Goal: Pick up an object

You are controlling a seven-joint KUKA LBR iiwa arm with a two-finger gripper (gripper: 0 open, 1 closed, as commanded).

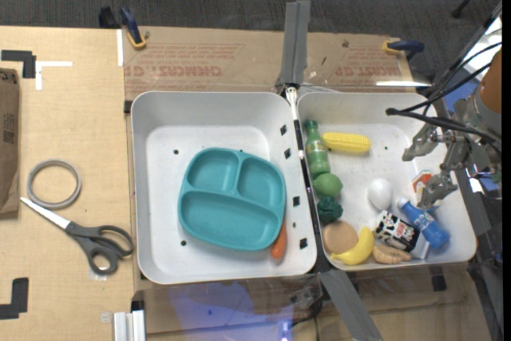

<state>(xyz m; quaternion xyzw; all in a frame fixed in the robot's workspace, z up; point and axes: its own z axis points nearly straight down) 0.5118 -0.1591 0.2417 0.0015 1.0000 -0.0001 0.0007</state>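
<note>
The gripper (429,168), fingers apart and holding nothing, hangs over the right bin (363,106) near the white egg (380,192) and blue bottle (425,225). Left bin (152,172): 1 teal plate (232,199) partly hiding a carrot (279,245).

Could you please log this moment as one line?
gripper over right bin | nothing seen held | teal plate in left bin

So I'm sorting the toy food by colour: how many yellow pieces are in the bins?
2: a corn cob near the right bin's far left, and a banana at its near edge. More may hide under the pile.
</note>
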